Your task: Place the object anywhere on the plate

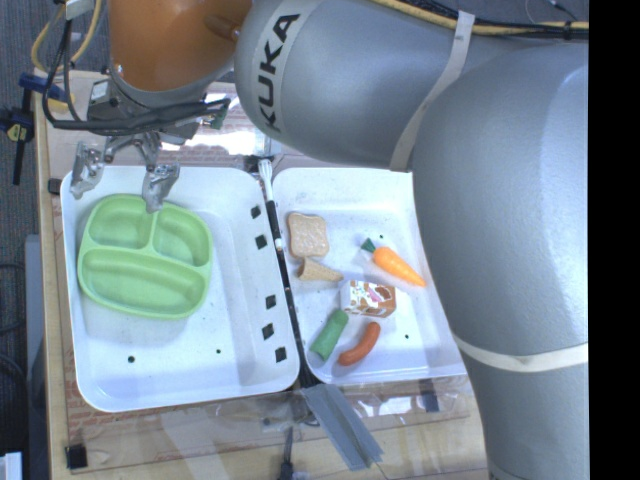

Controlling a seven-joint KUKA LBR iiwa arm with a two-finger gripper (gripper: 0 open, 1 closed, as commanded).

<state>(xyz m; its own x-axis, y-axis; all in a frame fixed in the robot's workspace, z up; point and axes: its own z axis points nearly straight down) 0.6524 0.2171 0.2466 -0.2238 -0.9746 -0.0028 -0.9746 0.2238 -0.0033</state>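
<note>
From the camera above the worktop (180, 423), two shallow white bins sit side by side. The left bin (150, 368) holds a light green plate (145, 256) with three compartments, lying in the bin's upper left part. The right bin (420, 353) holds the food pieces: a slice of bread (308, 234) at its upper left, a pale wedge (320, 270) just below the bread, a carrot (395, 263) with a green top to the right, a small printed packet (370, 298) beneath the carrot, a green piece (329, 335) lower down, and a reddish sausage (360, 344) just beside it at the lower right.

The grey arm (400, 78) fills the upper and right part of the frame, its orange band (170, 28) in the upper left. The pincer (122, 180) hangs over the upper left corner of the left bin. Its two metal fingers are spread wide apart, one finger (88, 170) at the bin's rim and the other (158, 186) over the plate's top edge. Nothing lies between them. All the food pieces lie in the right bin, well apart from the plate.
</note>
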